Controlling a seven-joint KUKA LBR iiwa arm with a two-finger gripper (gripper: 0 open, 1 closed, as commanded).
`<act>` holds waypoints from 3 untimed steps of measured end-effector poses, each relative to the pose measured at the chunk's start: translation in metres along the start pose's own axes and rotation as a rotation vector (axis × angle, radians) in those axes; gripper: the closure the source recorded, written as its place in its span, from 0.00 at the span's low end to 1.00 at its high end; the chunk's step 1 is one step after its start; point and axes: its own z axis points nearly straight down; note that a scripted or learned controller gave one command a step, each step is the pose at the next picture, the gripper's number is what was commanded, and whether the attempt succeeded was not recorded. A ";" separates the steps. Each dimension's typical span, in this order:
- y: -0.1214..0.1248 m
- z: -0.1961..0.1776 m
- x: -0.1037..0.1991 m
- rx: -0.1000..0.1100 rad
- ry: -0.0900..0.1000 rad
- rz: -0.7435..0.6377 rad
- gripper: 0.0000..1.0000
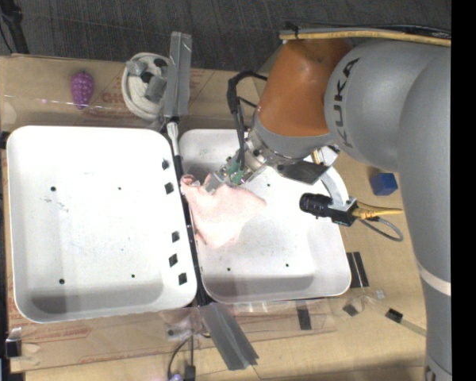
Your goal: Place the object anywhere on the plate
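Your tool sits on the soft, crumpled pink cloth in the right bin; I can't tell its grip.

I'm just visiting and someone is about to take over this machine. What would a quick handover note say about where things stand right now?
Gripper: low over the right-hand white bin, at the upper edge of the pale pink crumpled cloth. Whether it is open or gripping cannot be told from this view.

Pale pink cloth: lies in the right bin against the divider with the left-hand white bin.

Done: nothing shows as placed yet.

Left: get a firm hold of the cloth, lift it and set it down on the plate.

Off the bins: a small purple object on the bench.
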 end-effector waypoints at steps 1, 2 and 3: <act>0.017 -0.001 0.046 -0.001 -0.002 -0.407 1.00; 0.028 0.007 0.094 0.000 -0.002 -0.810 1.00; 0.042 -0.002 0.142 0.000 -0.002 -0.984 1.00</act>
